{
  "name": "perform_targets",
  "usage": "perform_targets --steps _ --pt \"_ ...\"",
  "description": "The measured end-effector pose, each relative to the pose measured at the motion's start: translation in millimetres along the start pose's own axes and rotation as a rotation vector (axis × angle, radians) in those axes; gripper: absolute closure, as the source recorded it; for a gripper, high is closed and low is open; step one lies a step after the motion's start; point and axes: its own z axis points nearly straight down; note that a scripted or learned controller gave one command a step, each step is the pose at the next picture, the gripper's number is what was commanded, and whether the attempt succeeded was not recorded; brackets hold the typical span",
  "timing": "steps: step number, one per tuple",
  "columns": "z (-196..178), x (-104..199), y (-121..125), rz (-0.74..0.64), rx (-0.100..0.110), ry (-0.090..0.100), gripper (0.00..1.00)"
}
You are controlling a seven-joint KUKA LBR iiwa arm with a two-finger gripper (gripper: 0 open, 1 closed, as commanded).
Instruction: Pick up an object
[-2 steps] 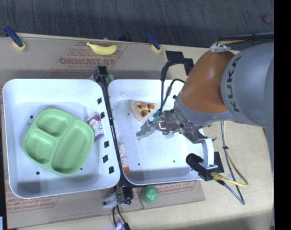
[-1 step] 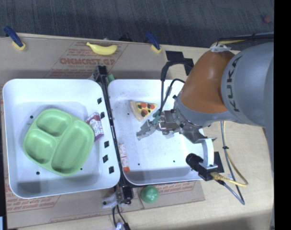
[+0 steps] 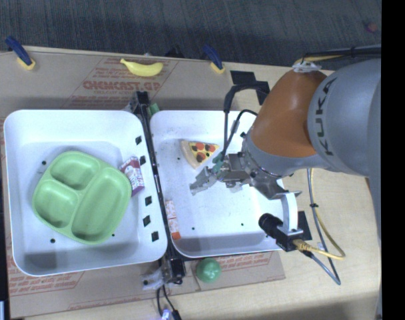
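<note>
One pizza slice lies just beside the gripper, whose opening I cannot tell.

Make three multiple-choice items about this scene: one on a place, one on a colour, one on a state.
1. Where does the toy pizza slice lie?
A. right bin
B. left bin
C. on the cardboard

2. What colour is the divided plate?
A. white
B. green
C. orange

3. How does the small ball lie?
A. inside the left bin
B. held in the claw
C. outside the bins, at the near edge

Key: 1 A, it lies in the right bin, beside the claw. 2 B, pale green against the white left bin. 3 C, it rests below the right bin's rim.
</note>
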Motion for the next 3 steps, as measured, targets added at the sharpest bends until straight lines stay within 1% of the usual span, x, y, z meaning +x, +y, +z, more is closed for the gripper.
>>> perform_targets --steps 3 --pt "0.0 0.0 0.0 0.0 0.0 0.0 0.0"
